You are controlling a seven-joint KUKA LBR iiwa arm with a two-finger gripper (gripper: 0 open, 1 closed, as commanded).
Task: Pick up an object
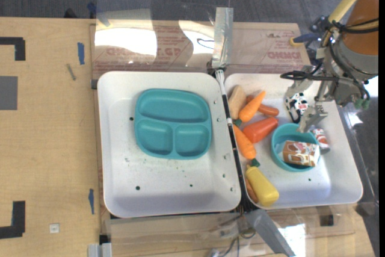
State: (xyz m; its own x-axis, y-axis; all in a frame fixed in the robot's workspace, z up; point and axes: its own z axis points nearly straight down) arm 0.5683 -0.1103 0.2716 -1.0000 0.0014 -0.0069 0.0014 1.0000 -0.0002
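Observation:
My gripper (314,117) hangs over the right bin (343,183), near its far right side. It is just above the rim of a blue bowl (280,150) that holds a brown snack packet (299,153). A small black-and-white toy (295,104) lies just left of the gripper. A small red-and-white item (321,139) sits right below it. Nothing shows as lifted. The gripper's body hides what lies directly under it.
The right bin's left side holds an orange carrot (251,105), a second carrot (243,142), a red-orange pepper (261,128), a tan bread piece (236,95) and a yellow bottle (262,185). A teal divided plate (173,123) fills the left bin (114,183).

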